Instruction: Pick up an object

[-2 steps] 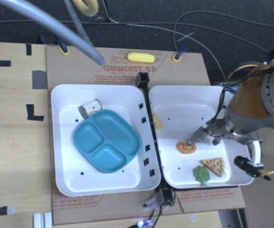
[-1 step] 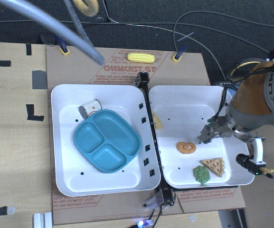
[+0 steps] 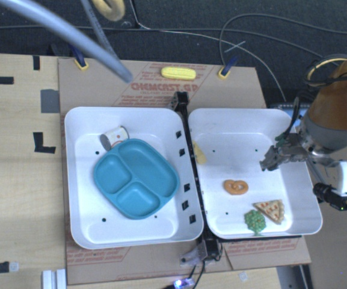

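Grey arm: reaches in from the right, orange band above the wrist, gripper (image 3: 272, 160) over the right bin's (image 3: 233, 122) right-hand part
gripper state: dark and small at this slant, cannot tell how it stands; nothing seen held
gripper height: looks above the bin floor, not certain
nearest target: pretzel (image 3: 236, 187), orange-brown, on the right bin floor, lying free
direction: pretzel lies below and to the left of the gripper in the camera view, near but apart
pretzel axis: roughly round, slightly wider than tall, so no strong long axis; approach angle matters little
other right-bin items: pizza slice (image 3: 270, 210) lower right, wedge with its long side running left-right, point toward lower right; broccoli (image 3: 255, 221) touching or just beside its lower left; pale yellow piece (image 3: 198, 155) against the left wall
left bin (image 3: 77, 161): blue divided plate (image 3: 136, 177), long axis on a diagonal from upper left to lower right; small cup (image 3: 114, 138) on its side at the plate's upper left edge
outside bins: yellow corn (image 3: 178, 73) on the cardboard, lying left-right, well apart
judgement: pick not yet made; pretzel is the shortest move, shift toward lower left then descend
risk: flat low item, fingers may slip over it
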Controlling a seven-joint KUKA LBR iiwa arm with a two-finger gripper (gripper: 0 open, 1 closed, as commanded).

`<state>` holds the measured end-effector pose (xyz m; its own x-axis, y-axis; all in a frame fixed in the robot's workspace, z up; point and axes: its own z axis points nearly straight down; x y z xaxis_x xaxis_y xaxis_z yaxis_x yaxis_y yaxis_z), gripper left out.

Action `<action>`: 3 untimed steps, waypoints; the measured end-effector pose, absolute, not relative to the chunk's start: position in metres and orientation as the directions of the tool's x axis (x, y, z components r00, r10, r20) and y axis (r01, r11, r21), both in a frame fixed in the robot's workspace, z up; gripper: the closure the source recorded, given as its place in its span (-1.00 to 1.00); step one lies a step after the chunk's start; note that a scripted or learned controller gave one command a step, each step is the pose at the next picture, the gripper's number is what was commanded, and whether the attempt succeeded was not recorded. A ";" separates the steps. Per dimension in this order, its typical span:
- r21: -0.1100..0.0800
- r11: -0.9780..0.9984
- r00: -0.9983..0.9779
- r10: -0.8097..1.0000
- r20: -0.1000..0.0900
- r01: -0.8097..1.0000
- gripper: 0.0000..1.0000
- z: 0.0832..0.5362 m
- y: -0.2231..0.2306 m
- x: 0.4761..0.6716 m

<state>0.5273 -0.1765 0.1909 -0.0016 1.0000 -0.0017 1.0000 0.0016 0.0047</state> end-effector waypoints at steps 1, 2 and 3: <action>0.005 0.002 -0.002 1.000 -0.002 1.000 1.00 0.244 -0.177 0.529; -0.001 0.007 -0.007 1.000 0.002 1.000 1.00 0.237 -0.118 0.540; 0.000 0.008 -0.008 1.000 0.002 1.000 1.00 0.242 -0.062 0.556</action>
<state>0.5560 -0.0623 0.2421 -0.0076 1.0000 0.0019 1.0000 0.0076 -0.0003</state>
